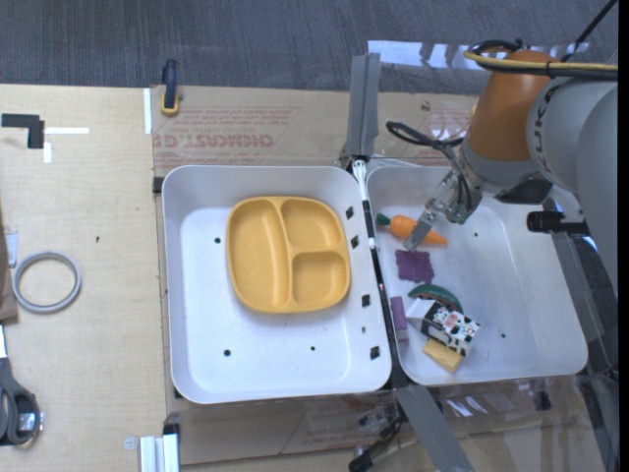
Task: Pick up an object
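Gripper (425, 232) sits in right bin (521, 293), tips touching toy carrot (408, 227); finger state cannot be told. Purple piece (414, 265) lies at 6 o'clock of the carrot.

The right bin (531, 293) is crowded along its left wall: a toy carrot (405, 227), a purple piece (414, 265) and a heap of small toys (442, 324) lie close together there. Right of that heap, the bin's floor offers open room up to its right wall.
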`<state>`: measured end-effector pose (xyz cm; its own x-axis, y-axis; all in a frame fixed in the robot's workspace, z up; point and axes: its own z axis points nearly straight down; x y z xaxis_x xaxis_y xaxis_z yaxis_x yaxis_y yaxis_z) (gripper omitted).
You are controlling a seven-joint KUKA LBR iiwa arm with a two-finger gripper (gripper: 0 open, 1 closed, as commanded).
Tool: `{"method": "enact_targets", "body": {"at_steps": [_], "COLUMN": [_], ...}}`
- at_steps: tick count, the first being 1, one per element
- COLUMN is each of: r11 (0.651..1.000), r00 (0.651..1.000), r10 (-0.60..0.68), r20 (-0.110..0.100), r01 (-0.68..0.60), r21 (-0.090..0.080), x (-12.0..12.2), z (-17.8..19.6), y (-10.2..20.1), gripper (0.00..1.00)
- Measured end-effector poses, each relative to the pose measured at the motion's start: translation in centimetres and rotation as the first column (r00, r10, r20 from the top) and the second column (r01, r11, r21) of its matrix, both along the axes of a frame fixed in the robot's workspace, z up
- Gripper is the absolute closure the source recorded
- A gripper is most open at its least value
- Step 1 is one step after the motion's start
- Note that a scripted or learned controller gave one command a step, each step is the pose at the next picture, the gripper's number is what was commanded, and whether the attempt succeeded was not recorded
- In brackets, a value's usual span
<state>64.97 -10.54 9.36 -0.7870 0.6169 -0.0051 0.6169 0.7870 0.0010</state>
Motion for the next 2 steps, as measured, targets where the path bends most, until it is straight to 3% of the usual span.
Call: {"method": "enact_targets", "body": {"at_steps": [1,2], "r11": [1.0,0.98], "r00": [1.0,0.98], "r10": [0.004,-0.198], "r20": [0.003,-0.003], "r01": [-0.004,0.198], "r21": [-0.003,0.0], "x": [0.1,-0.1], "z": [1.0,9.8], "y": [0.1,5.6], "gripper": [1.0,1.0]}}
